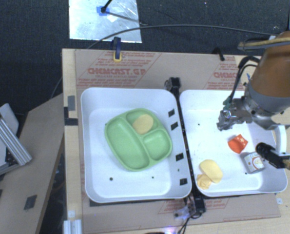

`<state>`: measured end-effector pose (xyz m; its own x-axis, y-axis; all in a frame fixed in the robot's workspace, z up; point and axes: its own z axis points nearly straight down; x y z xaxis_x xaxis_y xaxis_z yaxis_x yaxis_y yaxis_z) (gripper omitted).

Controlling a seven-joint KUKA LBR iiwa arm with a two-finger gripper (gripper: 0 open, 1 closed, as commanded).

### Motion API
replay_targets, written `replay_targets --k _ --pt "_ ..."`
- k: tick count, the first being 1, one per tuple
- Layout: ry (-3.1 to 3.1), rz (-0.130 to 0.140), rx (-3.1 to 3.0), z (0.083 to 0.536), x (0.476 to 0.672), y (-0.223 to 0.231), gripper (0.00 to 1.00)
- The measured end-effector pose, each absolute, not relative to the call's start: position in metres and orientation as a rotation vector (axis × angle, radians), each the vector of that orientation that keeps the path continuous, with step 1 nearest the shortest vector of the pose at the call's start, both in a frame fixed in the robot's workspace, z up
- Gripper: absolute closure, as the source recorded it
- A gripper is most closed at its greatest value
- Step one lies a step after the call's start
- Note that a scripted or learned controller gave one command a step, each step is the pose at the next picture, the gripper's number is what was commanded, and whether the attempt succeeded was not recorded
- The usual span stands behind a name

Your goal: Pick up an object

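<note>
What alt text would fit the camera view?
The robot's pincer hangs over the right bin, near an orange object and two yellow pieces. The left bin holds a green divided plate with a yellow lump in one compartment.

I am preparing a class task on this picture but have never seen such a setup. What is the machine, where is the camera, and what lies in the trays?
One camera looks down at a slant on a bench. The grey and orange robot arm reaches in from the right, and its gripper is over the right bin. Nothing is seen held by it. That bin holds an orange object, two yellow pieces and a small pale object. The left bin holds a green divided plate with a yellow piece in its upper small compartment.
</note>
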<state>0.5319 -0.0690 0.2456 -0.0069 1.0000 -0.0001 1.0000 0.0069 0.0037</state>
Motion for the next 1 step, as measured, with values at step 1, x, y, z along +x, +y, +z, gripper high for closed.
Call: replay_targets --k 1 --pt "2.225 0.004 2.213 0.2346 0.5543 -0.0195 1.0"
